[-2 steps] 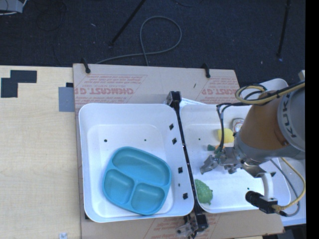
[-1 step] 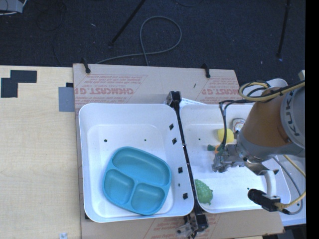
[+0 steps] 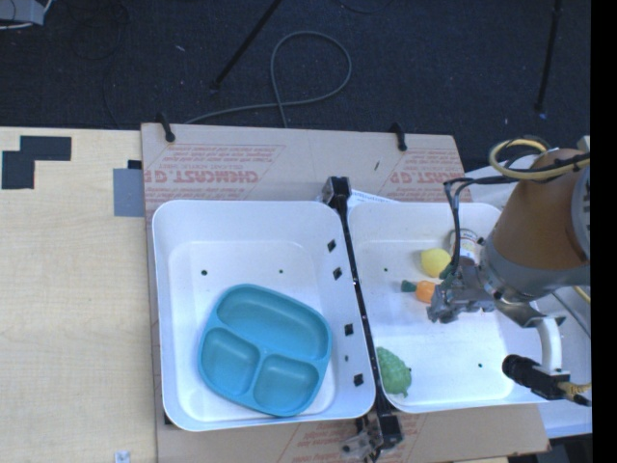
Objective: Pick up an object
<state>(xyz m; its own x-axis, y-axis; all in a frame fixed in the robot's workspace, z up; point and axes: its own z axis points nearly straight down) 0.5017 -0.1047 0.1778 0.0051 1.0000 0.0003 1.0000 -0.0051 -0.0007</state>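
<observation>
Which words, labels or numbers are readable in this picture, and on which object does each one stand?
Red print, top left of the cardboard, turned upside down: a word partly readable as "CHEM...", not certain.
Red print, top right of the cardboard, by the right bin: cut off, unreadable.
Red print on the cardboard's bottom edge: too blurred.
Blue tray, both bins, toys: no text visible.

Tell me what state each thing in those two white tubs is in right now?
Blue tray: lying flat in the left bin.
Yellow object: loose in the right bin.
Orange object: beside the claw.
Green object: at the right bin's near left corner.
Claw: low in the right bin.
</observation>
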